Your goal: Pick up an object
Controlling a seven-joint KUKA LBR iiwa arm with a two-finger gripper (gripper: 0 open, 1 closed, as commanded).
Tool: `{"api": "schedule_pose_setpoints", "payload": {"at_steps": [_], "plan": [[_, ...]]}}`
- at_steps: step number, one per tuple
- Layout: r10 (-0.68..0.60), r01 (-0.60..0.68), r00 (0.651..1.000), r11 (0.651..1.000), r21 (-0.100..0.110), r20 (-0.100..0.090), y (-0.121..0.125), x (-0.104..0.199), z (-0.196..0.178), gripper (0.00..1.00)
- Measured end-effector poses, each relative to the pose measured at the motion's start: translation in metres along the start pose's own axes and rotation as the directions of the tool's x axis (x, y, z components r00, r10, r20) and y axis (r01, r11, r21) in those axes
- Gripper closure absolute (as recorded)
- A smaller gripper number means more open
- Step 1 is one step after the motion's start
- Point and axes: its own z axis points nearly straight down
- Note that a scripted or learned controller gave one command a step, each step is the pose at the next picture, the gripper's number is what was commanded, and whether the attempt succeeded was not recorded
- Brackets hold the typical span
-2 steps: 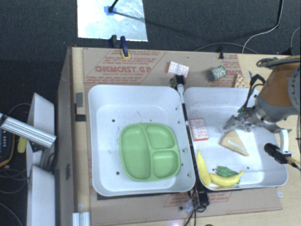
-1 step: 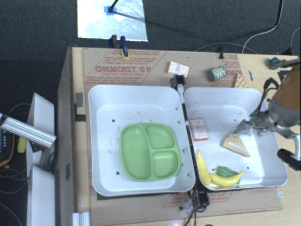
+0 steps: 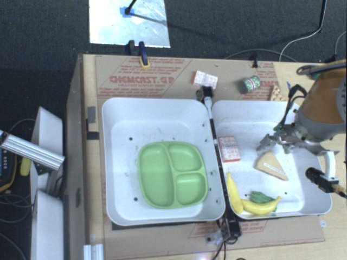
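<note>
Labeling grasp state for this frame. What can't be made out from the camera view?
- Gripper: small and dark above the cheese wedge; open or shut, and contact with the wedge, unreadable.
- Arm: cut off by the right edge.
- Green item on the bananas: too small to identify.
- Small box: print too fine.

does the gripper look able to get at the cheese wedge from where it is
Probably yes. The gripper hangs just above the cheese wedge in the right bin, and nothing lies on top of the wedge. The bananas and the small pink box sit apart from it, leaving room around it.
</note>
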Motion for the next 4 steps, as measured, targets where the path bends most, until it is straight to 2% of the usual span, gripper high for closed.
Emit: {"api": "schedule_pose_setpoints", "payload": {"at_steps": [1,2,3,4], "plan": [[0.0,0.0,1.0,1.0,0.001,0.0,0.005,0.002,0.036,0.0],[0.003,-0.003,1.0,1.0,0.0,0.001,-0.019,-0.03,0.038,0.0],[0.003,-0.003,1.0,1.0,-0.001,0.002,-0.05,-0.04,-0.013,0.0],[0.002,-0.002,1.0,1.0,-0.005,-0.001,-0.051,-0.042,0.039,0.0]]}}
